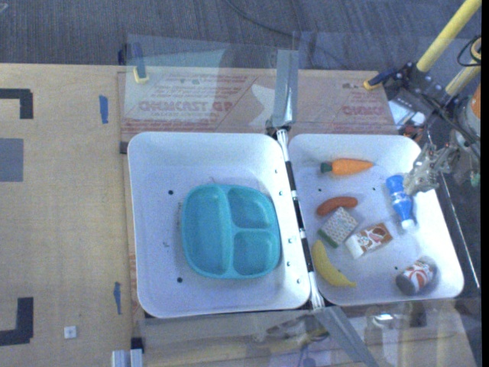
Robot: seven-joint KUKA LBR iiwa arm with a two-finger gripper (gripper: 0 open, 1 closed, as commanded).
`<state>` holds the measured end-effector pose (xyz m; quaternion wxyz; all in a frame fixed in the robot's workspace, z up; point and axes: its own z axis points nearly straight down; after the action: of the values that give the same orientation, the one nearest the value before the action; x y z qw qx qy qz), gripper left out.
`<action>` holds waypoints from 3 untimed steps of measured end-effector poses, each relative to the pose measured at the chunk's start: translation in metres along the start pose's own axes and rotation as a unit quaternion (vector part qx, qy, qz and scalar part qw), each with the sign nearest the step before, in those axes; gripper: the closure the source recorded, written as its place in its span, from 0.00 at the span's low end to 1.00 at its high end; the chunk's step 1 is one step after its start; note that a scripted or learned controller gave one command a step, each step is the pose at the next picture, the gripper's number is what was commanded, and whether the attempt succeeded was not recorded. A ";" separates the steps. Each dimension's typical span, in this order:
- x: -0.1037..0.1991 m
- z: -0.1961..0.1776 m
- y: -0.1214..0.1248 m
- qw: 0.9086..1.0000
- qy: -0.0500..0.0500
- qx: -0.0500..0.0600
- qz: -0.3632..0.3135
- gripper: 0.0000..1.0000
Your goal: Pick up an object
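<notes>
The right bin (380,283) holds several small items: an orange carrot (348,167) at the back, a red sausage (337,204), a checkered packet (338,225), a small brown-and-white carton (369,238), a yellow banana (330,266) at the front left and a grey-and-red can (416,276) at the front right. A blue bottle with a white cap (399,199) lies near the right wall. My gripper (422,174) hangs over the bin's right side, just above and to the right of the bottle's top end. I see nothing in its grip.
The left bin (153,159) contains a teal divided plate (231,230). A metal divider (285,98) and clear panels stand behind the bins. The arm's cables and a yellow bar (451,25) crowd the upper right.
</notes>
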<state>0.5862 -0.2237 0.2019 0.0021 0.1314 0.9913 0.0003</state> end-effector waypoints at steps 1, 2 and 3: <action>-0.007 -0.007 0.002 0.992 -0.002 0.000 -0.124 1.00; -0.010 0.013 0.003 0.964 0.000 -0.001 -0.267 1.00; -0.019 0.005 0.005 0.864 -0.001 0.000 -0.504 1.00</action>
<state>0.6060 -0.2234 0.1968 0.0032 -0.3862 0.9224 -0.0006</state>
